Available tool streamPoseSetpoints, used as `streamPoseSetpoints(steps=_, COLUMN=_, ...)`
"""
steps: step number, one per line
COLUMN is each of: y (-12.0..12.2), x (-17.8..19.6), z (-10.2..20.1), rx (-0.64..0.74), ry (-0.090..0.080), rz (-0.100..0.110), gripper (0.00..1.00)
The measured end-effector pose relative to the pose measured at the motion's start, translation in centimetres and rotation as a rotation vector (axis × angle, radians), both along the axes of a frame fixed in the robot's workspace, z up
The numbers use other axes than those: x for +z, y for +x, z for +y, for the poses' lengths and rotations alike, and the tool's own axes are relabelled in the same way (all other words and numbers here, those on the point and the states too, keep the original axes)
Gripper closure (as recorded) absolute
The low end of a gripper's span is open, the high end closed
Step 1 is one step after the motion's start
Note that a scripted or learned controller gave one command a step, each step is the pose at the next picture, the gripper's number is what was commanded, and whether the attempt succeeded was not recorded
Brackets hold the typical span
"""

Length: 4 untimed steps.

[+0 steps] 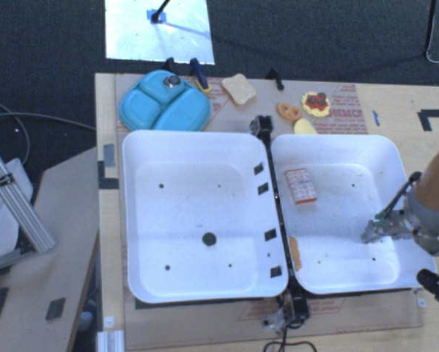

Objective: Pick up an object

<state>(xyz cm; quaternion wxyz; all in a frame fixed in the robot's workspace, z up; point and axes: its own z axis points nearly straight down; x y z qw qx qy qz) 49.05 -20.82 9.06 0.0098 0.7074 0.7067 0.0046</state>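
1. Along the right edge of the view, the grey arm (432, 204) reaches over the right bin (336, 152), its pincer (373, 233) low over the bin's right side; whether it is spread or pressed together I cannot tell, and nothing can be seen pinched in it.
2. Near the upper left of the right bin lies a small reddish packet (300, 185), flat, well apart from the pincer; its print is too small to read.
3. Against the right bin's left wall, near the front, sits a thin orange piece (295, 254).
4. On the floor of the left bin (197, 147) rests a small dark round thing (209, 238).
5. Behind the bins the desk (395, 105) carries a blue divided plate (165, 103), a toast slice (239, 89), a pretzel (288, 111), a small pizza toy (316, 103) and a yellow piece (304, 127); red lettering printed on the desk beside the pizza toy is unreadable.
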Motion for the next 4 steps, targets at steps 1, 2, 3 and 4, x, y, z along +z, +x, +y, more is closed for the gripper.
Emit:
streamPoseSetpoints(steps=1, y=5.6, x=-0.1, z=1.6, rx=0.008, ry=0.002, rz=0.011, gripper=1.00)
streamPoseSetpoints(steps=2, y=0.1, x=0.0, z=3.5, rx=0.001, ry=-0.001, rz=-0.001, gripper=1.00)
streamPoseSetpoints(steps=3, y=4.6, x=-0.2, z=0.2, rx=0.007, ry=0.008, rz=0.014, gripper=1.00)
streamPoseSetpoints(steps=4, y=0.1, x=-0.1, z=4.6, rx=0.002, ry=-0.003, rz=0.000, gripper=1.00)
